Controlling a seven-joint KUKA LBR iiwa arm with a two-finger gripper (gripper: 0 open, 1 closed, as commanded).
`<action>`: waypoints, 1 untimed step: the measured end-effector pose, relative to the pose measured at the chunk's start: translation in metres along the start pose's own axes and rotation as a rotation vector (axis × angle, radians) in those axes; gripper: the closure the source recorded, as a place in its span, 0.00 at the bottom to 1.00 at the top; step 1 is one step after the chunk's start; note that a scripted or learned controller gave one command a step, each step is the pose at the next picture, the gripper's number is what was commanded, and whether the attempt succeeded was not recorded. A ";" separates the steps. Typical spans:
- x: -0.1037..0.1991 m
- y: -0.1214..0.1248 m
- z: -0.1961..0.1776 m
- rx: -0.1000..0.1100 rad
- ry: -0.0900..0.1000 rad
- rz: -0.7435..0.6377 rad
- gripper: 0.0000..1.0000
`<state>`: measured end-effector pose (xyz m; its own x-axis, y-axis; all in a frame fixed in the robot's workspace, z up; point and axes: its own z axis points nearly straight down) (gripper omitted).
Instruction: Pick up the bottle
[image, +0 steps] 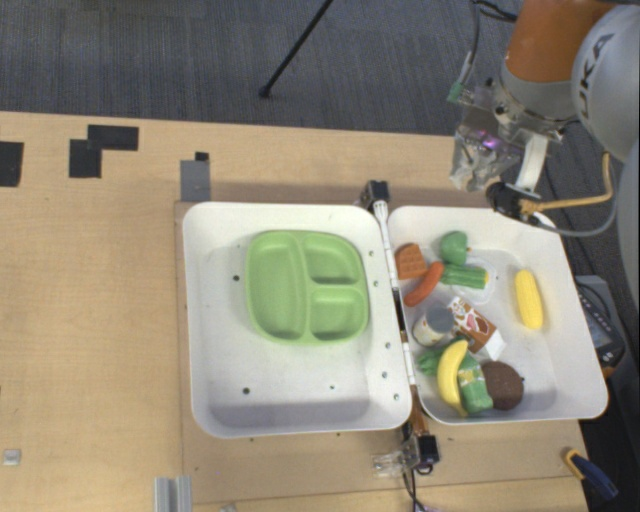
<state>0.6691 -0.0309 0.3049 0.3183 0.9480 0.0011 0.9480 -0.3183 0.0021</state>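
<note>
- starting nearest the camera, a banana and a brown lump are seen crowded together in the near corner of the right bin, with a green piece touching both.
- beside it, the left bin is occupied by a green divided tray, lying flat and well apart from the clutter.
- further back in the right bin, the bottle is judged to be the green item lying on its side near the middle; this identification is not certain, as the items are small and packed close.
- an orange-red piece is found just beside the bottle on the divider side, and a yellow piece lies apart toward the outer wall.
- beyond the far rim of the right bin, the gripper is held up over the bench, well apart from the bottle.
- whether the gripper is set wide or narrow cannot be told at this angle.
- farthest back, the orange band of the arm is seen above the wrist.
- the task is judged to be at its beginning: the bottle is not yet reached, and the approach, descent, closing and lift are all left to be done.
</note>
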 end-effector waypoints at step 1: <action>-0.072 -0.056 -0.070 -0.003 -0.001 -0.033 1.00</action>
<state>0.5933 -0.0815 0.3751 0.2867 0.9580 0.0000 0.9580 -0.2867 0.0051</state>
